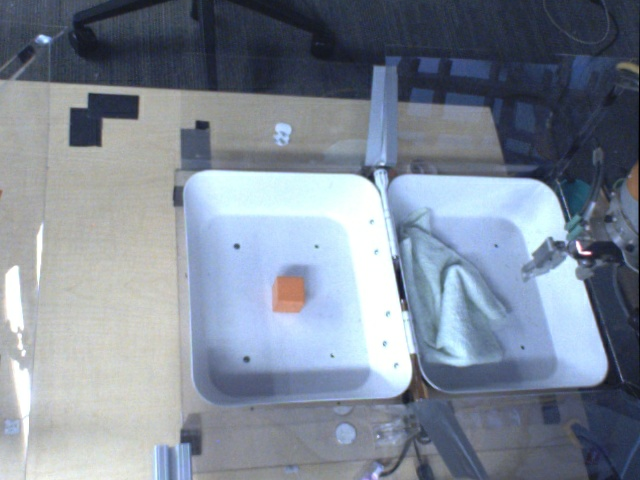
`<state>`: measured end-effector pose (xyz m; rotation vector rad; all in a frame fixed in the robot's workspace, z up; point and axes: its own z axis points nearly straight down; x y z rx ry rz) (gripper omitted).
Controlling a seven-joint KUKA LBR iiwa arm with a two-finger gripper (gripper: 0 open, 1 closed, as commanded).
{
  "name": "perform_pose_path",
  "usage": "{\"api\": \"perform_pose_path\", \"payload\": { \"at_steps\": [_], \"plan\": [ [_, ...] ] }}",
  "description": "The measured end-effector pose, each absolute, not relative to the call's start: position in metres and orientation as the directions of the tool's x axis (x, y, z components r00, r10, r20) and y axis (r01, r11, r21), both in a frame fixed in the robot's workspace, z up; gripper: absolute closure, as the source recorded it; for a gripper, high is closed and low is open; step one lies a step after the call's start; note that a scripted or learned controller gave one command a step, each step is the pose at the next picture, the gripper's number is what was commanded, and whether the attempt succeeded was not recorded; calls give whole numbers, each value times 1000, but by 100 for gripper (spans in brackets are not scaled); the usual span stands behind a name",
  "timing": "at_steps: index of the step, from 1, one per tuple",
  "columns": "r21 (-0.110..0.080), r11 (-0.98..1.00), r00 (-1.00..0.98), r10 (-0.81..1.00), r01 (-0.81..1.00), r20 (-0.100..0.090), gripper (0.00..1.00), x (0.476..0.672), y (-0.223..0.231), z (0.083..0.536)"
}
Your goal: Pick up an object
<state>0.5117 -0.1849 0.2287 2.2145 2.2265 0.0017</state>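
Observation:
A small orange cube (289, 294) sits near the middle of the left bin (215, 218). A crumpled pale grey cloth (450, 298) lies in the left half of the right bin (520, 203), against the wall shared by the two bins. My gripper (549, 257) hangs over the right bin's right side, well to the right of the cloth and apart from it. Nothing shows in its grasp. The arm's wrist sits at the view's right edge.
A grey metal post (381, 118) stands behind the seam between the bins. Black tape marks (100, 116) lie on the wooden bench at the back left. Cables (590, 158) hang beyond the right bin. A chair base (200, 8) stands on the floor behind.

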Motion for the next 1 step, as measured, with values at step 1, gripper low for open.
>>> {"api": "perform_pose_path", "payload": {
  "at_steps": [1],
  "plan": [
    [3, 213, -213, 977, 977, -1, 0, 505, -206, 120]
  ]
}}
